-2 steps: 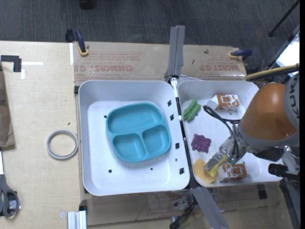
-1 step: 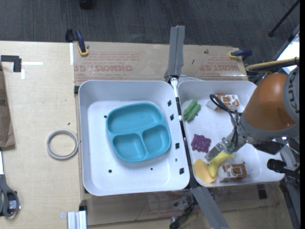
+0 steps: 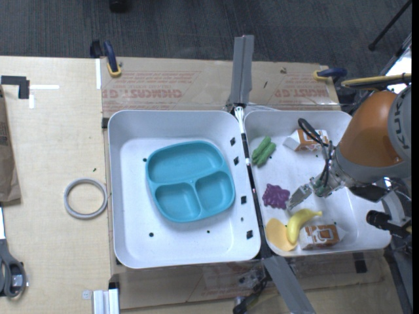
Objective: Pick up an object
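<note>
The arm (image 3: 366,139) is reaching into the right bin (image 3: 347,120), and everything here is placed relative to this bin. To its left the other bin (image 3: 124,195) is carrying a blue divided plate (image 3: 190,180). Inside the right bin, the tool (image 3: 309,191) is hanging with its fingers spread wide and holding nothing, just above the banana (image 3: 300,222) near the front wall. Purple grapes (image 3: 276,195) are lying just left of the tool, and a green pepper (image 3: 263,150) is lying further back. The banana is touching a yellow slice (image 3: 277,234) and a small carton (image 3: 322,235), so I think closing fingers could push it sideways or catch a neighbour.
</note>
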Robot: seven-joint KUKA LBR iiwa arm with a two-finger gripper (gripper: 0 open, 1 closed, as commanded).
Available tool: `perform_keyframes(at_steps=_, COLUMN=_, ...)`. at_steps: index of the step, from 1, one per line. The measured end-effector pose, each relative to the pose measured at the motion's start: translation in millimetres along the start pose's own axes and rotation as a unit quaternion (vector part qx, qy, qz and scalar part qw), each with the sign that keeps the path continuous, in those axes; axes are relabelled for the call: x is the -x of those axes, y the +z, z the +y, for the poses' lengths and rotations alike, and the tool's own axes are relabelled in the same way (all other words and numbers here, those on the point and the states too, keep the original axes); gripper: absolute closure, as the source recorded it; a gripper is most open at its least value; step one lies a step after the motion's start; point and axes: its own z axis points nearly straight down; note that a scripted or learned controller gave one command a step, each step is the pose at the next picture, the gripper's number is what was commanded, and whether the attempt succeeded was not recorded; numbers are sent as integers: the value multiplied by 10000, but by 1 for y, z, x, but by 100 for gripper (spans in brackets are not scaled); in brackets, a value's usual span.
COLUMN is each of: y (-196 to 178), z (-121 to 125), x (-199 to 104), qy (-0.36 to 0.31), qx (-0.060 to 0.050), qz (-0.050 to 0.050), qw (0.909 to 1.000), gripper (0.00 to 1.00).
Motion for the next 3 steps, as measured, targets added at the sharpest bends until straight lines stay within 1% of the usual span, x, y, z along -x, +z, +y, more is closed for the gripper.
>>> perform_keyframes(at_steps=1, y=0, z=60, x=-7, qy=710, qx=0, qz=-1, qw=9975, gripper=0)
perform_keyframes(at_steps=2, y=-1, z=62, x=24, qy=527, qx=2, qz=-7, qw=9986, gripper=0)
perform_keyframes(at_steps=3, y=-1, z=62, x=24, qy=525, qx=3, qz=-7, qw=9986, gripper=0)
